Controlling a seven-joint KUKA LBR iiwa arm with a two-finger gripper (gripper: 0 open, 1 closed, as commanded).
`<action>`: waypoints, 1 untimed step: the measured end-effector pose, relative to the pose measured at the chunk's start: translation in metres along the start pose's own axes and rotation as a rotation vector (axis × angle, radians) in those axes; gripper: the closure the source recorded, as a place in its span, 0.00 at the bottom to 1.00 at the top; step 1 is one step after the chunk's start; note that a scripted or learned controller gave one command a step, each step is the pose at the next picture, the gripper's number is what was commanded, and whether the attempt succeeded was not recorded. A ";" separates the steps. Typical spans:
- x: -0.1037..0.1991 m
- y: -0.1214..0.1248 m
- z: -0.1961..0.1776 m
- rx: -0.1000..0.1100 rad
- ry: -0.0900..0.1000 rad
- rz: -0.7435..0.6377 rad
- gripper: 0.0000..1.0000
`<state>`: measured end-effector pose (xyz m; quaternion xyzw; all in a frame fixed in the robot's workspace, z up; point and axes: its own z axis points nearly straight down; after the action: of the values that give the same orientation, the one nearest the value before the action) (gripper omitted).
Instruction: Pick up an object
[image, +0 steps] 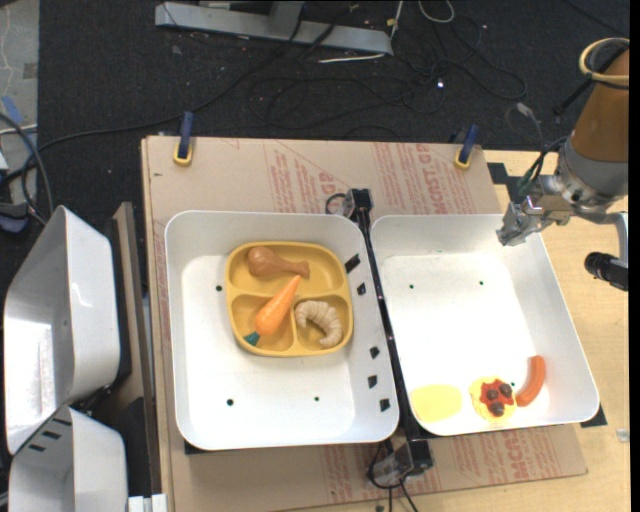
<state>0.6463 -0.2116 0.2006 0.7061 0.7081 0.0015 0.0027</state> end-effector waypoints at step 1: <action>0.000 0.002 -0.044 -0.001 -0.001 0.000 1.00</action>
<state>0.6478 -0.2115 0.2443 0.7060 0.7082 0.0016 0.0033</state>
